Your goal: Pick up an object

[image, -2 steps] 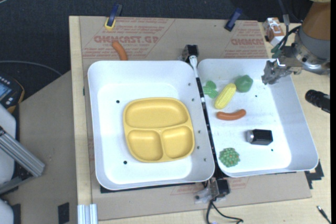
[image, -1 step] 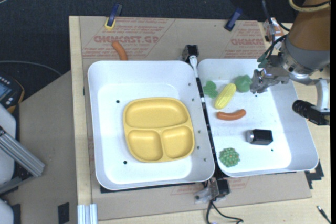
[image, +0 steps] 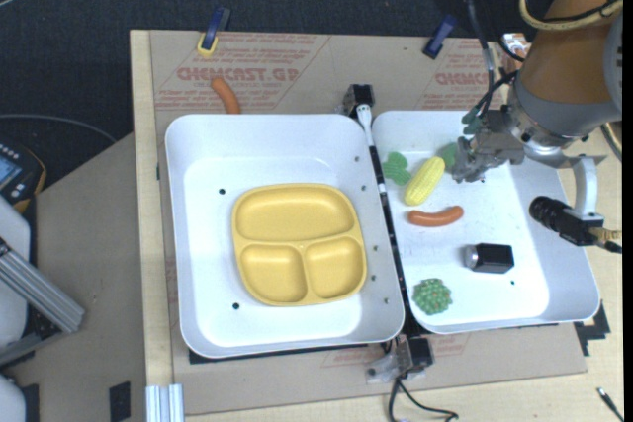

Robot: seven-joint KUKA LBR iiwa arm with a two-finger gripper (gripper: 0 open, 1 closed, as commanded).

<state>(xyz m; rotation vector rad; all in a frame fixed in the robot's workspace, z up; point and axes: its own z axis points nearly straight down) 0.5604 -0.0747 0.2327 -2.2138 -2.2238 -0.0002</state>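
The right bin (image: 554, 296) holds several items. A yellow corn cob (image: 425, 180) lies at its upper left beside a green leafy piece (image: 396, 166). Below them is an orange sausage (image: 435, 216), then a black box (image: 490, 258) and a green broccoli floret (image: 431, 295) near the front. My gripper (image: 468, 165) hangs low over the bin's upper middle, just right of the corn cob. A small green item (image: 450, 154) sits against its left side. I see nothing held in the gripper.
The left bin (image: 198, 212) carries a yellow three-compartment tray (image: 297, 242). An orange sausage (image: 226, 95) lies on the bench behind that bin. Blue clamps (image: 211, 32) sit at the bench's back edge. A black divider (image: 381, 203) runs between the bins.
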